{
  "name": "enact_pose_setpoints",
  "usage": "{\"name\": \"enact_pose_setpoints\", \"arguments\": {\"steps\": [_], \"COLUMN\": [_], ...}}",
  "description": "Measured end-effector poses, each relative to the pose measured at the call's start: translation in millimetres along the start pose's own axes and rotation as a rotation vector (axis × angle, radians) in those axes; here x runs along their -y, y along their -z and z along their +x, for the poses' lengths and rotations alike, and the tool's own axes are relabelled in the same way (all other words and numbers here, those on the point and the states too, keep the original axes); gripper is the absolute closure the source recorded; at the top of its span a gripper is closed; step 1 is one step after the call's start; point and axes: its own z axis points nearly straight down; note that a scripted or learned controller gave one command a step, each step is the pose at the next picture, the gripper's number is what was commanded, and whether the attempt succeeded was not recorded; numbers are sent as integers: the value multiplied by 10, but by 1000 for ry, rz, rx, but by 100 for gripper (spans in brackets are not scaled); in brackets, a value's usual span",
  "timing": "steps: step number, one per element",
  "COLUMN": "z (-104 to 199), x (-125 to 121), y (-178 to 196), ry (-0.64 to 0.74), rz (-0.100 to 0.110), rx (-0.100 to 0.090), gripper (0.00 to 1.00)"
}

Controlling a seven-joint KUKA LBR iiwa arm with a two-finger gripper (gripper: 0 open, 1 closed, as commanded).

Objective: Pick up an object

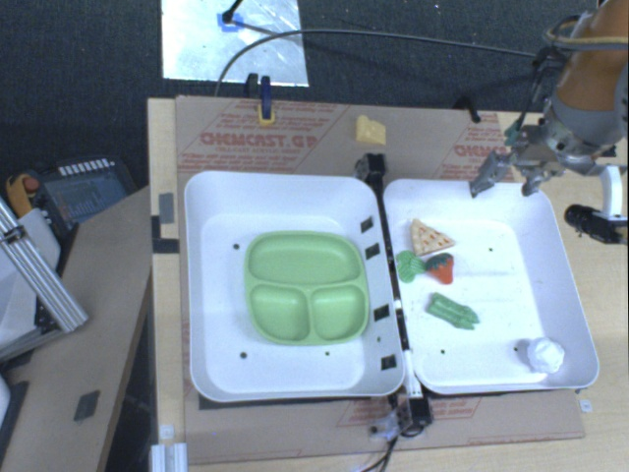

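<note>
The right bin (pixel 550 254) holds a tan pizza-slice toy (pixel 429 236), a red and green strawberry-like toy (pixel 442 266) with a small green piece (pixel 406 264) beside it, a green pea-pod toy (pixel 451 311) and a white crumpled object (pixel 542 354) in the near right corner. My gripper (pixel 508 180) hangs over the bin's far edge, well behind and to the right of the pizza slice. Its two fingers stand spread apart with nothing between them.
A green three-compartment plate (pixel 305 286) lies in the left bin (pixel 211 264). A yellow block (pixel 371 130) sits on the board behind the bins. Black clips (pixel 374 168) run along the divider between the bins. A cable (pixel 393 35) crosses behind.
</note>
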Motion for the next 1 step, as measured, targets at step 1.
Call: {"name": "enact_pose_setpoints", "arguments": {"steps": [1], "z": [3], "x": [-23], "y": [67], "ry": [2], "rz": [-11], "rx": [2], "gripper": [0]}}
